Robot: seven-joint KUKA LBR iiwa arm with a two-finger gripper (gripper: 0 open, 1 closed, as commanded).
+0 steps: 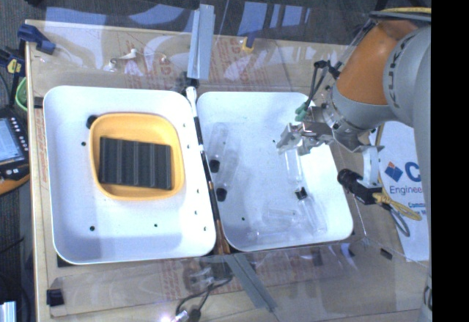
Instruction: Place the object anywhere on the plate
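Note:
A yellow plate (136, 127) with a dark ridged middle lies in the left bin (66, 218). In the right bin (249, 111) lie several clear plastic things that are hard to make out. One clear tube (296, 169) with a small black end (300, 194) stretches down from just under my gripper (294, 141), which hovers over the right half of that bin. Whether the tube is between the gripper's tips is hidden. Another clear piece (220, 143) rests near the bin's left wall, with two small black caps (214, 164) close to it.
More clear plastic (293, 221) lies near the right bin's front edge. A metal rail (198, 42) stands behind the gap between the bins. A handheld device (9, 144) sits off the bench's left edge, and a printed sheet (403, 181) to the right.

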